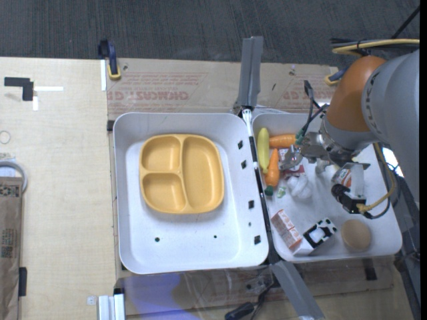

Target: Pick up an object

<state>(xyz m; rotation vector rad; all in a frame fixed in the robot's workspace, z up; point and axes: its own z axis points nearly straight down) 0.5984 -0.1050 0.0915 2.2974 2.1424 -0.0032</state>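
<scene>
The right bin (pixel 321 209) holds several small objects. A yellow banana (pixel 263 149) and an orange carrot (pixel 272 172) lie along its left wall, and a second carrot (pixel 283 140) lies across the far corner. My gripper (pixel 293 157) is low in the far left part of this bin, just right of the carrots and above a crumpled white item (pixel 300 187). The arm's wrist hides what lies under it. Nothing is visibly held.
A red and white carton (pixel 288 229), a black and white object (pixel 320 234) and a brown ball (pixel 356 235) sit along the right bin's near side. The left bin (pixel 127 199) carries a yellow divided plate (pixel 181 173). A metal divider post (pixel 250 72) rises between the bins.
</scene>
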